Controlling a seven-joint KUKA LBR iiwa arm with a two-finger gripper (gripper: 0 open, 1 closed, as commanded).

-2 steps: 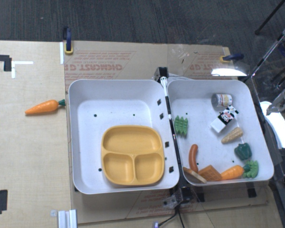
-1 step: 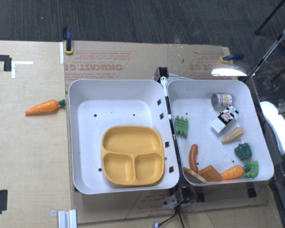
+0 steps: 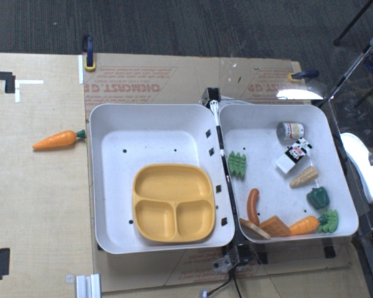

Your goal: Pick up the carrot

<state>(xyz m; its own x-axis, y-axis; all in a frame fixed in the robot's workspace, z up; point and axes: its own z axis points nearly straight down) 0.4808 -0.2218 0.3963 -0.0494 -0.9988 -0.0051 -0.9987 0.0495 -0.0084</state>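
**Two carrots, one in a bin and one out**

We see a left bin (image 3: pixel 105 185) holding a yellow divided plate (image 3: pixel 173 202). In the right bin (image 3: pixel 267 138), one carrot (image 3: pixel 303 225) lies by the near wall, beside a sausage (image 3: pixel 253 205). Another carrot (image 3: pixel 56 140) lies on the bench (image 3: pixel 31 216), left of both bins. We cannot tell the gripper's state

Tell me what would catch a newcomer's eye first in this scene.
The yellow divided plate stands out most, sitting in the left bin. Next comes the scatter of toy food in the right bin, including a carrot near its front edge beside a sausage. A second carrot lies alone on the bench, outside the bins to the left.
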